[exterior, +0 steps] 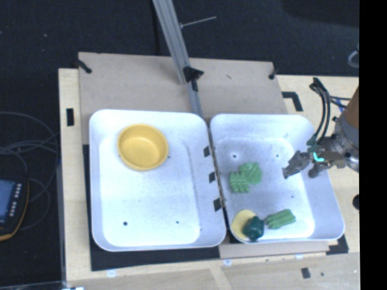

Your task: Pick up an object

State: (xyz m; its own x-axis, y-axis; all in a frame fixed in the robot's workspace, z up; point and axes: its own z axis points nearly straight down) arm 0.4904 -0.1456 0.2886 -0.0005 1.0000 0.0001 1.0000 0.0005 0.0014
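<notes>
Nearest us, in the right bin (323,219), we count 1 small yellow cup (240,221) with 1 dark green lump (254,228) touching it, and 1 green block (280,219), long axis running left-right. Farther back lies 1 green leafy toy (245,177). Our gripper (306,167) hovers with fingers apart, holding nothing. The left bin (145,222) holds 1 yellow bowl (143,147).

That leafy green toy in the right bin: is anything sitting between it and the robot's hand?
Nothing visible. The hand hangs over the right bin's right side, and just bare white floor lies between it and the green toy.
</notes>
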